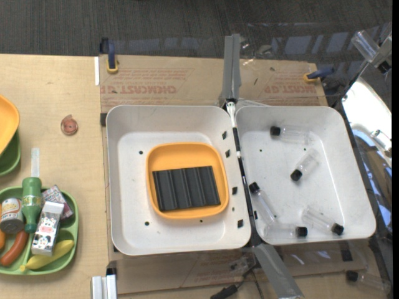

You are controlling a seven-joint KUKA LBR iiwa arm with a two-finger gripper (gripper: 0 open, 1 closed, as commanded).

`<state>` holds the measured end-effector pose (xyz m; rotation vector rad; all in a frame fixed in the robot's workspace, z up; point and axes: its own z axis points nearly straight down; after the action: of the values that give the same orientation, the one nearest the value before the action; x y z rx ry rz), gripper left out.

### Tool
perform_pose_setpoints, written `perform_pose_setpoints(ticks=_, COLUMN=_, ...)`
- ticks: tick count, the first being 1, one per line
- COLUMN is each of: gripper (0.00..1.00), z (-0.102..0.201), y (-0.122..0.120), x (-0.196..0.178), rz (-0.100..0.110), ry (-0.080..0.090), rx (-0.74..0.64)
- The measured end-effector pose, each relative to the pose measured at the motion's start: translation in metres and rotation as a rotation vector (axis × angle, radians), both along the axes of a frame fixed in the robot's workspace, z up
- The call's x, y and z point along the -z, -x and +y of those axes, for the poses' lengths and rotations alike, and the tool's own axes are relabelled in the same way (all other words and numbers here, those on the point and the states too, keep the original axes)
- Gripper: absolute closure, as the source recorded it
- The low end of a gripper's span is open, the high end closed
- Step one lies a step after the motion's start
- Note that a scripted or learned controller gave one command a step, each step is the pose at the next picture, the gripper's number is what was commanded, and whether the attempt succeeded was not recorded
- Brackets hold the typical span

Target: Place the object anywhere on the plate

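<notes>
I see the dark ribbed slab lying flat in the middle of the orange plate, so I judge the placing done. Right of the plate, capped vials lie scattered. Whether the gripper is clenched or released I cannot tell.

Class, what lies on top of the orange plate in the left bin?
A dark grey ribbed block lies flat on the orange plate, covering its centre; the plate surface beneath it is hidden.
</notes>
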<state>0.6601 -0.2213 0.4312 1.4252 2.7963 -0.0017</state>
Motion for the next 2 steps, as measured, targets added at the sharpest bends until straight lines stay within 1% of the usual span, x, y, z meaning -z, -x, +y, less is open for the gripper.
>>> perform_pose_setpoints(ticks=1, gripper=1.00, z=-0.001, y=0.091, x=0.006, rz=0.002, ry=-0.001, rx=-0.272)
perform_pose_setpoints(ticks=2, gripper=1.00, z=0.000, y=0.009, x=-0.010, rz=0.001, ry=0.000, rx=-0.255)
